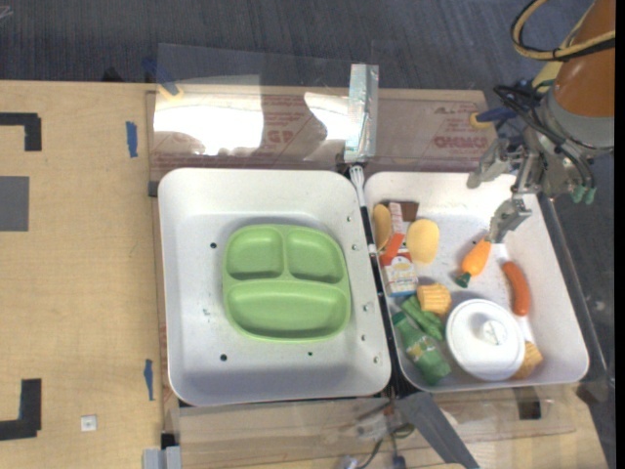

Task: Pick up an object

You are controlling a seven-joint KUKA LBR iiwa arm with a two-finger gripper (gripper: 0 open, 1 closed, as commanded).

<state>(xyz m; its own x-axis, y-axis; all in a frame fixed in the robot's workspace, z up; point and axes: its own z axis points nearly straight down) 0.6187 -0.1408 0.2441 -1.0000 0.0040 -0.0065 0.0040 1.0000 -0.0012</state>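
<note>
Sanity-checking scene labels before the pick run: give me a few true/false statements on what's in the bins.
1. The green divided plastic plate lies in the left white bin. True.
2. The round white lidded container sits in the left bin. False: it is in the right white bin, near its front edge.
3. The small orange toy carrot lies in the right bin, just below the arm's hand. True.
4. The hand holds the red toy sausage. False: the sausage lies on the bin floor, apart from the hand.
5. The green plate carries food items. False: its compartments are bare.
</note>
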